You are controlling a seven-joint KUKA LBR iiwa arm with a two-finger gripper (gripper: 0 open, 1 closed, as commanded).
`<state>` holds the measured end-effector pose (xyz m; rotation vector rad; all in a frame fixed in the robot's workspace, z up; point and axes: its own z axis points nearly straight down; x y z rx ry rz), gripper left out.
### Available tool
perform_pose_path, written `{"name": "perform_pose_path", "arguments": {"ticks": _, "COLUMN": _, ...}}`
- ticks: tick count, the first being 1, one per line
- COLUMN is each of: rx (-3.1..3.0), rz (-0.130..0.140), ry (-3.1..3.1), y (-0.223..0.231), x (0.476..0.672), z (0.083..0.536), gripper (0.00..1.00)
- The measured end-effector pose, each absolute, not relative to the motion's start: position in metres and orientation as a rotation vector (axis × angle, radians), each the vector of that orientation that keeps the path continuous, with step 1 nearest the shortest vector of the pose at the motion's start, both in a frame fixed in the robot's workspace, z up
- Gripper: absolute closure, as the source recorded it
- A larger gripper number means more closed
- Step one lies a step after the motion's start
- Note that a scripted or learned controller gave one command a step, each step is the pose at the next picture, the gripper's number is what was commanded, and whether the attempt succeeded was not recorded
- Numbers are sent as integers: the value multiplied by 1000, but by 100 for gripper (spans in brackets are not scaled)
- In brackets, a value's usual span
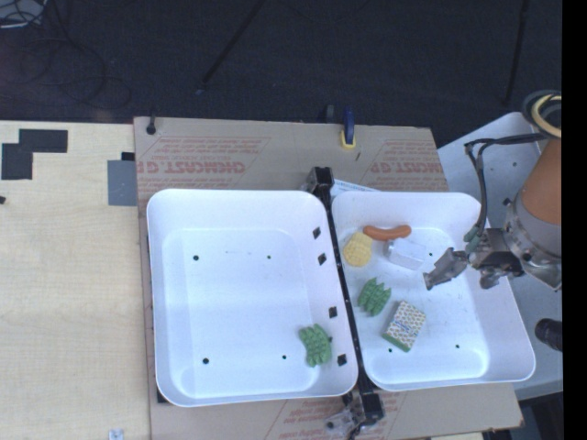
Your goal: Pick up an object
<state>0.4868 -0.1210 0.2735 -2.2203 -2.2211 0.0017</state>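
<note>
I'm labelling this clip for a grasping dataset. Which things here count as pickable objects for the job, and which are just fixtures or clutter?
Job items:
orange sausage-shaped piece
yellow piece
clear packet
green piece in the right bin
patterned box
green piece in the left bin
end effector

Just lying about:
two white bins
cardboard sheet
blue clamp

Arm (550,191) reaches in from right; end effector (447,270) low, fingers spread.

Arm (550,186) cut off by right edge, only wrist part seen. Gripper (447,270) small and dark, finger state unclear. Clear item (406,250) in right bin (514,360) too faint to identify. Clamp (359,417) cut by bottom edge.
</note>
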Motion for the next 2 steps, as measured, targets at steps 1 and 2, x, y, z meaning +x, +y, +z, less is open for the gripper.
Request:
{"name": "perform_pose_path", "arguments": {"ticks": 1, "rx": -2219, "rz": 4, "ry": -2220, "y": -122, "x": 487, "z": 283, "gripper": 100}}
{"name": "perform_pose_path", "arguments": {"ticks": 2, "rx": -2219, "rz": -7, "ry": -2232, "y": -88, "x": 574, "z": 334, "gripper": 100}}
